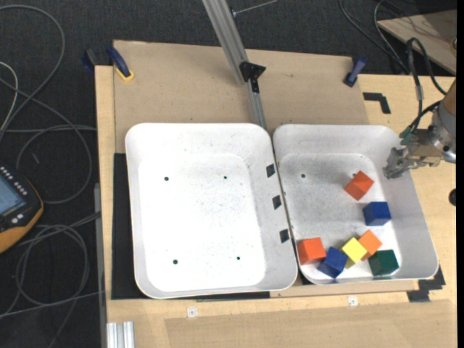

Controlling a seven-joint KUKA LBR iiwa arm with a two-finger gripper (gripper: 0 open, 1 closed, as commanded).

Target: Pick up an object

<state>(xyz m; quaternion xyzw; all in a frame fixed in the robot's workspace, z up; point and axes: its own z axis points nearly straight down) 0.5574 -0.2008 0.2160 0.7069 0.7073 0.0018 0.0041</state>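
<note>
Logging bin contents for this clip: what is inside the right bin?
The right bin holds seven blocks: three orange, two blue, one yellow, one green. Most cluster at its near edge. Anything beneath them is hidden.

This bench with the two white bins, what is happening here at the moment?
A robot arm reaches in from the right, and its gripper hangs over the right edge of the right bin. Nothing can be seen in its grasp. That bin holds seven small blocks: an orange block lies alone near the middle, a blue block just below it, and the others cluster along the near edge, among them a yellow block and a green block. No block looks lifted yet.
</note>
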